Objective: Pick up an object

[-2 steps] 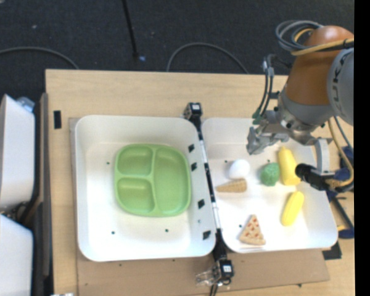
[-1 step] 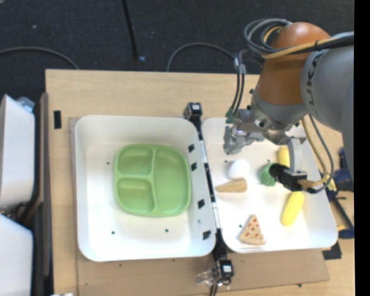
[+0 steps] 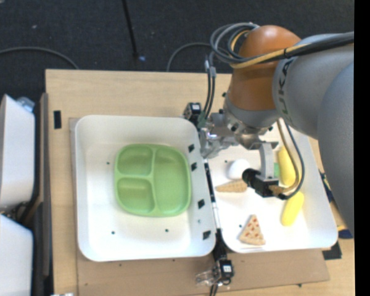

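On the light wooden bench [image 3: 129, 91], over dark carpet [image 3: 80, 23] with loose cables, I see two white bins. Left bin [image 3: 92, 227]: green divided tray [image 3: 153, 179]. Right bin [image 3: 324, 227]: pizza slice [image 3: 253, 231], two yellow pieces, tan wedge [image 3: 232, 187], white ball [image 3: 237, 168]. Gripper [image 3: 234, 143] hangs above the ball; finger state I cannot tell.

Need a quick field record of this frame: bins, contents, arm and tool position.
left bin: holds a green divided tray
right bin: holds a pizza slice toy, a tan wedge, a white ball, a yellow banana-like piece and a second yellow piece
arm: reaches in from the right, over the right bin
tool: above the right bin's upper left area, near the divider
tool fingers: cannot tell
held object: none visible
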`<action>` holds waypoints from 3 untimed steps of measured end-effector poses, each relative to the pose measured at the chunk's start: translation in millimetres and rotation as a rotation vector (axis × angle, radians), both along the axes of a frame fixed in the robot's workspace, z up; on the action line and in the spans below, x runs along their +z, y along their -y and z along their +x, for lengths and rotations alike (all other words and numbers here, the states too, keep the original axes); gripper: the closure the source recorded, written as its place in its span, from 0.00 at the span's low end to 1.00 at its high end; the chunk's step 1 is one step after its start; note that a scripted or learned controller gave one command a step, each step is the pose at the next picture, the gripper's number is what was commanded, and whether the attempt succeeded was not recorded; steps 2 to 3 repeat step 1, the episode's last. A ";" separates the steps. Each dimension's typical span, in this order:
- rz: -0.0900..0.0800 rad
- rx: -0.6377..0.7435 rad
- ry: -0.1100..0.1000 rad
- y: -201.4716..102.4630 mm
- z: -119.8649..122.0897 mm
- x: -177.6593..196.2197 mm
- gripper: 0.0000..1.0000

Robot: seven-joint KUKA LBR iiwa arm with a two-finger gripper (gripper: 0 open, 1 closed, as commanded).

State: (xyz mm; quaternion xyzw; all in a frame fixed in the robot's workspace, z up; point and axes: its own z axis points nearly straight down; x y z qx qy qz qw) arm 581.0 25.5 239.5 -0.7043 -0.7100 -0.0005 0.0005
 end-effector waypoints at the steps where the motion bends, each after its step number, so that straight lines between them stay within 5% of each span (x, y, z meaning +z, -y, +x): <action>1: 0.000 0.000 0.001 -61.6 -4.9 -0.9 1.00; 3: 0.000 0.000 0.001 -61.6 -4.9 -0.9 1.00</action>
